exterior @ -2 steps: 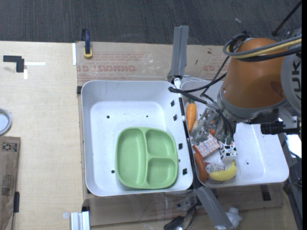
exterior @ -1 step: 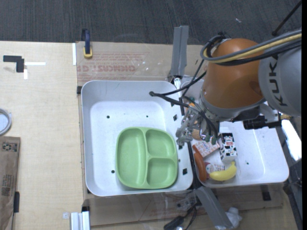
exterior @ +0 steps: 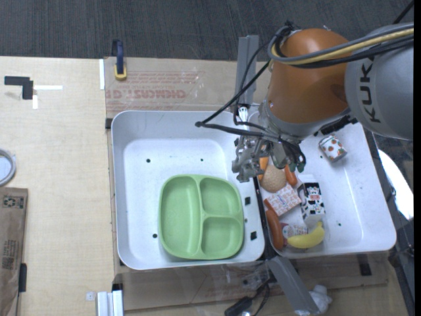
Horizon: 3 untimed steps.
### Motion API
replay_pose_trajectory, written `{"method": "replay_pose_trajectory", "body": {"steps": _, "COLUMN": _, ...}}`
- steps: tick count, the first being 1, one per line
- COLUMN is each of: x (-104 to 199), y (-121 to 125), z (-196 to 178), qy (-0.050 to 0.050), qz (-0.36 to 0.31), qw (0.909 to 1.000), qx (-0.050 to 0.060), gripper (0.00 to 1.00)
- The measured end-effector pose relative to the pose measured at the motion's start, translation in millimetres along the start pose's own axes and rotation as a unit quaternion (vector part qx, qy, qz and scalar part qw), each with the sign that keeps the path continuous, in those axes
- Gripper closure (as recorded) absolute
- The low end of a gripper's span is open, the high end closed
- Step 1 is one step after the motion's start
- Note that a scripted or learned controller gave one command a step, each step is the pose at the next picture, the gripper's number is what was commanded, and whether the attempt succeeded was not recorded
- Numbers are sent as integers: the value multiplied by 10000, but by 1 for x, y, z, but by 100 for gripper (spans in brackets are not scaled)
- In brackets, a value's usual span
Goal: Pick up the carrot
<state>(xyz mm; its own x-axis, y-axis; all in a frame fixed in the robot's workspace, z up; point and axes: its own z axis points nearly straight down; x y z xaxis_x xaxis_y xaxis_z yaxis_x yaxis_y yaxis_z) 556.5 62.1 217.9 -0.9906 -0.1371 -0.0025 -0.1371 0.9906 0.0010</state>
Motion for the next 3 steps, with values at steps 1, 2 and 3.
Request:
{"method": "replay_pose_trajectory", "body": {"steps": 1, "x": 6, "y": -68, "z": -95, "qy": -7, "qz": -658, "qw": 9978, "qx": 4, "gripper": 100}}
{"method": "replay_pose_trajectory", "body": {"steps": 2, "x": 46, "y": -14, "z": -39, "qy": 12, "qz": -2369, "qw": 9715, "qx": -7, "gripper": 100}}
{"method": "replay_pose_trajectory", "body": {"steps": 3, "x": -8, "y": -65, "z": 7, "qy": -6, "qz": -2976, "qw": 9547, "qx": -3, "gripper": 100}}
